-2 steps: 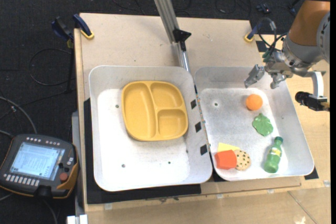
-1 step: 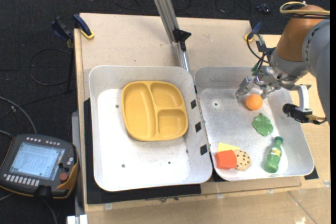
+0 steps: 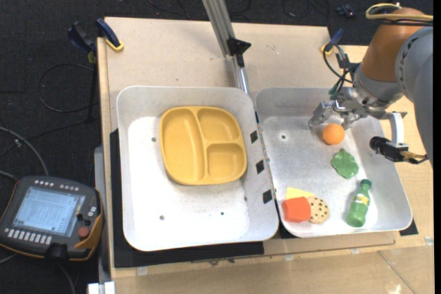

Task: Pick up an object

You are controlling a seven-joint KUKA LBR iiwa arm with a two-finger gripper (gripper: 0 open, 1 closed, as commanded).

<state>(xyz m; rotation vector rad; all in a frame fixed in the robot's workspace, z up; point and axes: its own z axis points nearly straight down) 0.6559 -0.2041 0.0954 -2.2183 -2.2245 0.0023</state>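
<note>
while the arm leans in from the right, its gripper (image 3: 333, 115) hangs low over the far end of the right bin (image 3: 296, 148), just above and touching or nearly touching the orange ball (image 3: 333, 135). whether the claw is spread or pressed together i cannot tell; the metal parts blur together from this slanted angle, and the ball sits below them rather than clearly pinched.

that ball looks like the target, judging from how the wrist is centred over it. 4 other candidates lie nearer the front of the same bin: a green lump (image 3: 344, 164) just beside the ball, a green bottle (image 3: 358, 204) lying tilted near the right wall, and a red block (image 3: 297, 209) touching a cookie (image 3: 318, 210), with a yellow wedge (image 3: 298, 193) tucked behind them.

left bin (image 3: 138, 148) holds 1 yellow divided plate (image 3: 204, 145), well apart from the action.

a round ball may roll away under an off-centre squeeze, so the descent probably needs to be straight.
</note>
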